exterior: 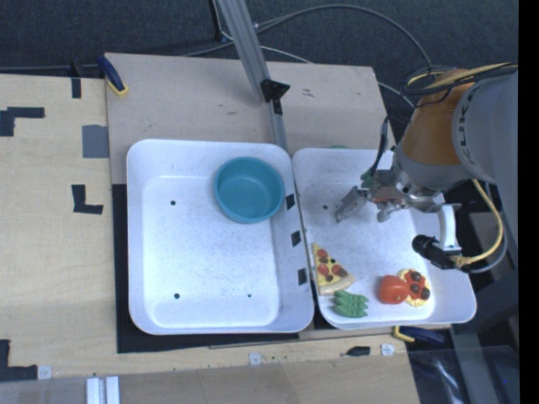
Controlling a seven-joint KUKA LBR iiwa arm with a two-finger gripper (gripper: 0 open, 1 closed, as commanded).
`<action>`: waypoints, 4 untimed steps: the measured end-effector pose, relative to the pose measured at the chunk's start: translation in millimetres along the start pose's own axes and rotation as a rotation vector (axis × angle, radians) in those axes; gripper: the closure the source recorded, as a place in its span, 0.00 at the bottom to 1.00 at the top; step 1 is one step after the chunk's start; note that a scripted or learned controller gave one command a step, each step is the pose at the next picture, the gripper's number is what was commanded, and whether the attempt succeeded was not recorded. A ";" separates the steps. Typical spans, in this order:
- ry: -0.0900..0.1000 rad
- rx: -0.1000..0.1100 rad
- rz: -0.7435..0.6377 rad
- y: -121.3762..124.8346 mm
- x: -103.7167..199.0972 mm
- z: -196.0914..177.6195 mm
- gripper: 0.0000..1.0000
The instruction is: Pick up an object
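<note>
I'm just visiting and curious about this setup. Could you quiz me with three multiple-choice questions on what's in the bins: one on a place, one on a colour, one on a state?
1. Where is the bowl?
A. left bin
B. right bin
C. on the bench

2. What colour is the bowl?
A. red
B. blue
C. yellow

3. How is the gripper?
A. shut on the tomato
B. shut on the bowl
C. open, holding nothing

Answers: 1 A, it sits at the back of the left bin. 2 B, plainly blue. 3 C, its fingers are spread over bare floor of the right bin, apart from the pizza slice and tomato.
</note>
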State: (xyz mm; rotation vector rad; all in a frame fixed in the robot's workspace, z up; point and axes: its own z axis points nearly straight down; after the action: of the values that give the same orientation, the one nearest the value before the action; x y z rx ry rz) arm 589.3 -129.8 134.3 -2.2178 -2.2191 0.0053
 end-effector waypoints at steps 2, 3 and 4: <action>-0.002 -0.008 0.000 1.1 -0.5 33.7 1.00; -0.001 -0.010 0.000 7.3 -1.8 -27.2 1.00; -0.001 -0.009 0.000 6.7 -1.3 -89.6 1.00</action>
State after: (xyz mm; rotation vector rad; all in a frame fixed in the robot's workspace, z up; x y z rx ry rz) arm 596.5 -131.2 223.9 -2.2231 -2.2243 -0.0039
